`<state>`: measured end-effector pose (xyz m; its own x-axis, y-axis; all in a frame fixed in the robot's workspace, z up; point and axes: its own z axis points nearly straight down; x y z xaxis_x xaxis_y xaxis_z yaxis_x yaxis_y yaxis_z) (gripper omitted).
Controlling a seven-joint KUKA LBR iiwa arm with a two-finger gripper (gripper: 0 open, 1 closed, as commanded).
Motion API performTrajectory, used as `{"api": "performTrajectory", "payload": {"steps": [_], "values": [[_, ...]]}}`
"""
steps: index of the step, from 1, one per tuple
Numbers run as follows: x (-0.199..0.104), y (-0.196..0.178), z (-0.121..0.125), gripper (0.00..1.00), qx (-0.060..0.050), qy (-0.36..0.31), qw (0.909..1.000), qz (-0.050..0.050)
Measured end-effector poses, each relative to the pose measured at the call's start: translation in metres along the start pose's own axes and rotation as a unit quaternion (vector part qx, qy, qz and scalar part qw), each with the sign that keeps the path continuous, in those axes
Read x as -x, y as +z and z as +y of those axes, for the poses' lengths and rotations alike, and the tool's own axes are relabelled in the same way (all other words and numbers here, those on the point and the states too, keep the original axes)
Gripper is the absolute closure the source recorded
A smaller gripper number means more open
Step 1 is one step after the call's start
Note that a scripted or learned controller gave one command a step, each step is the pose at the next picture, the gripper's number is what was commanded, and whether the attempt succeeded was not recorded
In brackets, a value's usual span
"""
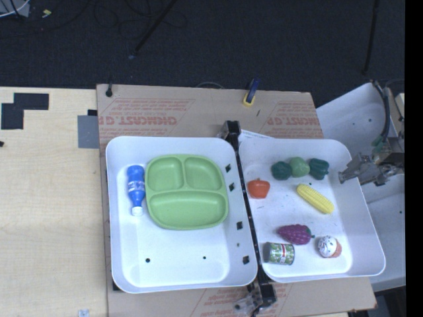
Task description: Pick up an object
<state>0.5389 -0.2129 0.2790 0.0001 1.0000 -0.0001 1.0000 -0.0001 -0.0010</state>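
Two bins: white and shallow, side by side on a cardboard sheet [198,111]; the left bin [125,269] and the right bin [360,256] meet at a black clip strip.
Near edge, right bin: a small can [279,253] with a green and red label lies on its side near the front wall; just beside it to the right sits a round white and red object [327,246].
Behind the can: a purple grape bunch [295,234], just behind and between the two front items.
Middle, right bin: a yellow corn cob [315,198] lies at a slant; an orange-red pepper [258,189] sits close to the bin's left wall.
Far side, right bin: a row of three green vegetables [299,168], touching one another.
Left bin: a green divided plate [186,191] fills its middle; a blue bottle [135,187] with a white cap lies just beside the plate's left rim.
Gripper [360,170]: at the right bin's right wall, level with the green vegetables and apart from them; nothing sits between its fingers.
Jaw state: cannot tell, the tips are too small and dark.
Closest pickable items to gripper: the green vegetables and the corn cob, both to its left inside the bin.
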Motion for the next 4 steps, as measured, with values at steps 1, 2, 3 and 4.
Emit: {"api": "performTrajectory", "payload": {"steps": [1, 2, 3, 4], "values": [[-0.003, 0.065, 0.001, 0.0, -0.004, -0.001, 1.0, 0.002], [-0.013, 0.114, -0.001, 0.0, -0.003, 0.001, 1.0, 0.002], [-0.014, 0.157, -0.003, 0.0, -0.003, 0.0, 1.0, 0.001], [-0.017, 0.193, -0.002, 0.0, -0.001, 0.0, 1.0, 0.001]]}}
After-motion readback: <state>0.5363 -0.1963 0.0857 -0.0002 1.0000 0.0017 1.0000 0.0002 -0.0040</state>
